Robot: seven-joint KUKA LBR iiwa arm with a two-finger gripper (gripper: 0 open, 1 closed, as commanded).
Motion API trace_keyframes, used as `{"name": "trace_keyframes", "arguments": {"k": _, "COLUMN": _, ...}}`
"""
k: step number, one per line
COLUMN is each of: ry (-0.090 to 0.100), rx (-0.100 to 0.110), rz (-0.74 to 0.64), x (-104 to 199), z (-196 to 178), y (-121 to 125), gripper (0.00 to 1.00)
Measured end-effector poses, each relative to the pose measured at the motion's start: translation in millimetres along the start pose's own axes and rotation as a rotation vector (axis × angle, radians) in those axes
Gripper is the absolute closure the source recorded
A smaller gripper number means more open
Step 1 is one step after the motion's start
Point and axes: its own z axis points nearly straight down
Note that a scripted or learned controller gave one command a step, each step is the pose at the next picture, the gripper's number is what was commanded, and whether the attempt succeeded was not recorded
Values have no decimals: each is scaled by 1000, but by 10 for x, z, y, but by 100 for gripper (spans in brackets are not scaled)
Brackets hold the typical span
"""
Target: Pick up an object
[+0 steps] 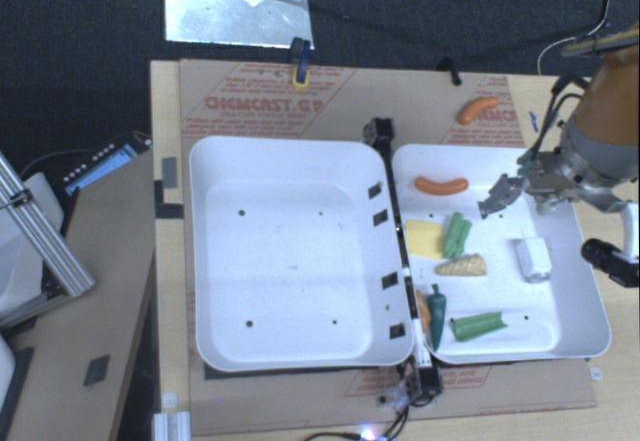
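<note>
Orange and sausage-shaped, the nearest candidate [441,185] lies in the right bin [575,329] near its far wall, long axis running left to right, ends level. Your gripper [497,199] hangs just right of it, above the bin floor, carrying nothing; you cannot tell how wide the claw stands. You are at the approach step, by my reading. Next you need to shift left over the sausage, turn the claw across its length, then descend.
</note>
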Motion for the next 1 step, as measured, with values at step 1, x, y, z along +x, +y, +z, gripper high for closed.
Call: {"name": "trace_keyframes", "arguments": {"k": 1, "ry": 0, "rx": -3, "rz": -2, "x": 1, "z": -108, "y": 9, "gripper": 100}}
